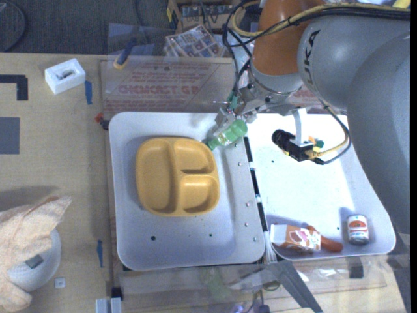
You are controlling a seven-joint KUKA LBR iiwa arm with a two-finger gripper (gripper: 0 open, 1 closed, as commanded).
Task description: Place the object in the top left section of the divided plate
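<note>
A yellow divided plate [177, 175] lies in the left bin [130, 240], with one large section on its left and two smaller ones on its right. My gripper [229, 120] hangs over the ridge between the two bins, just past the plate's upper right corner. It is shut on a small green bottle [228, 135], which tilts down to the left below the fingers. The bottle is off the plate, and its lower end is near the plate's rim.
In the right bin [326, 188], a red and orange packet [303, 238] and a small red-labelled can [357, 229] lie near the front edge. A white box [64, 75] sits on the bench at far left, and a beige cloth [29, 230] at lower left.
</note>
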